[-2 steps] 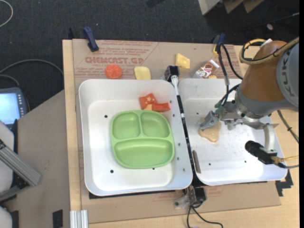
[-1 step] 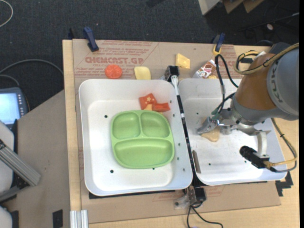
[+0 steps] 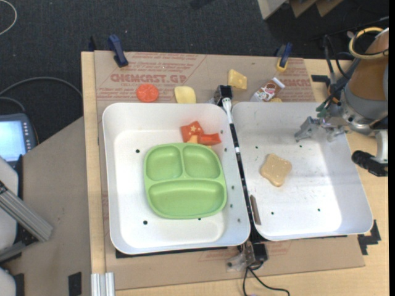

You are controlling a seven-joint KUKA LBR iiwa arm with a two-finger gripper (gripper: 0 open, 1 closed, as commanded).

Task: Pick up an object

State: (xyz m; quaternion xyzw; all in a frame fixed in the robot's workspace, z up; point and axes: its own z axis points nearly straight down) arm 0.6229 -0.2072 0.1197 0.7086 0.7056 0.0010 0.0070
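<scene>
A tan toast-shaped piece point(image 3: 275, 169) lies in the right bin point(image 3: 321, 217), left of its middle. A red and orange toy piece point(image 3: 199, 133) rests in the left bin point(image 3: 120, 165) just behind a green divided plate point(image 3: 184, 180). My gripper point(image 3: 321, 131) hangs over the back right part of the right bin, up and to the right of the toast piece and apart from it. It is open, with nothing between its fingers.
On the cardboard behind the bins lie an orange disc point(image 3: 147, 92), a pale yellow piece point(image 3: 184, 94), a yellow wedge point(image 3: 237, 79) and a small red and white packet point(image 3: 267, 91). Blue clamps point(image 3: 117, 50) hold the board's back edge.
</scene>
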